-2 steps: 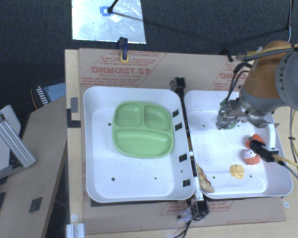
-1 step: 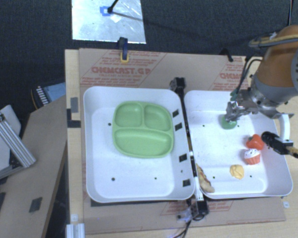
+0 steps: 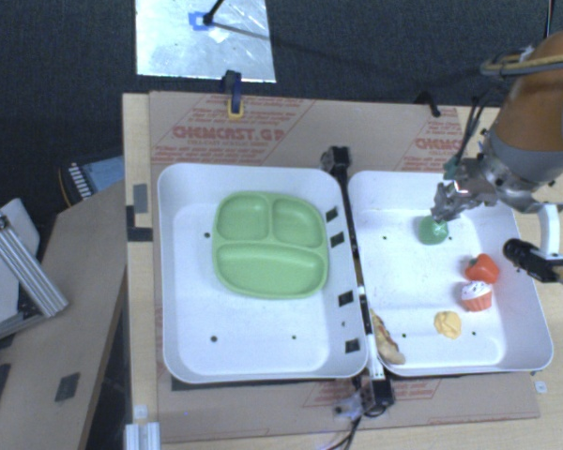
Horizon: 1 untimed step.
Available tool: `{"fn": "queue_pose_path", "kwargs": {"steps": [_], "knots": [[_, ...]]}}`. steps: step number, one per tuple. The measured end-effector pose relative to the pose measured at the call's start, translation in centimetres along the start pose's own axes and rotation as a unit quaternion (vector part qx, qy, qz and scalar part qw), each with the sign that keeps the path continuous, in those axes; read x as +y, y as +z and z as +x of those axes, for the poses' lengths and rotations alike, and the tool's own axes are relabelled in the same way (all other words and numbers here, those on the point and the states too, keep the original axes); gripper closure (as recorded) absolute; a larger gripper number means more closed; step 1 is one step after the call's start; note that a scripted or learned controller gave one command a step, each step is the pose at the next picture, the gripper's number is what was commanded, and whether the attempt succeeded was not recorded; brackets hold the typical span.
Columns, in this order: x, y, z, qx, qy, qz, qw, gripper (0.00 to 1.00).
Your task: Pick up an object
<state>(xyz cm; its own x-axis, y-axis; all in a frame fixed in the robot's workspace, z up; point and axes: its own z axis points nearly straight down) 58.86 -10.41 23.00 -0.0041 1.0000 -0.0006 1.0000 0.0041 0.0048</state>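
I see the pincer (image 3: pixel 444 204) low in the right bin (image 3: pixel 516 354), just above a green ball (image 3: pixel 433 231) toward the bin's 11 o'clock; whether it grips, I can't tell. Green tray (image 3: pixel 267 245) fills the left bin (image 3: pixel 183 336).

Even bright overhead light, mild softness, foil sheet (image 3: pixel 205 26) glare.

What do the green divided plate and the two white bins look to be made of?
The green three-compartment plate looks like moulded plastic with a matte to satin finish: uniform pastel colour, soft rounded ridges, only faint sheen. The two shallow white bins, left and right, also read as smooth plastic with rounded rims and a slight gloss, though painted or coated metal can't be ruled out from this view.
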Motion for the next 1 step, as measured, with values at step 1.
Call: {"fn": "queue_pose_path", "kwargs": {"steps": [1], "knots": [[-1.29,-0.72,5.21,0.001,-0.003,0.001,1.0,1.0]]}}
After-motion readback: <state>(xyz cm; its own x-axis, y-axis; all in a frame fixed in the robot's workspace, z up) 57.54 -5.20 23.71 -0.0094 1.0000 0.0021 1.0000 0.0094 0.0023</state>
